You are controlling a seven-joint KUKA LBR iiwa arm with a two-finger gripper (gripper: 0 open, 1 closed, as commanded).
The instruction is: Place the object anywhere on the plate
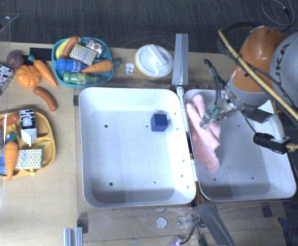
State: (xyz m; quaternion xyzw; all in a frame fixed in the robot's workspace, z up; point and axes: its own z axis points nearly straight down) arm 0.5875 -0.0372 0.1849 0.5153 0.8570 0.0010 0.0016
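Note:
A small blue cube (159, 122) lies in the left white bin (102, 188), toward its upper right part. A pink, soft-looking item (206, 146) lies along the left side of the right white bin (261, 186). My gripper (209, 118) reaches in from the right and hangs over the upper part of the pink item, close to it or touching it. The cube sits about a hand's width to the left of the gripper, across the wall between the bins. A round white plate-like disc (154, 60) rests on the bench behind the left bin.
A blue bowl (61, 76) of toy food stands at the back left and a yellow tray (48, 142) of toy food at the left edge. Loose toy vegetables (38, 78) lie between them. A grey post (179, 60) rises behind the bins' shared wall.

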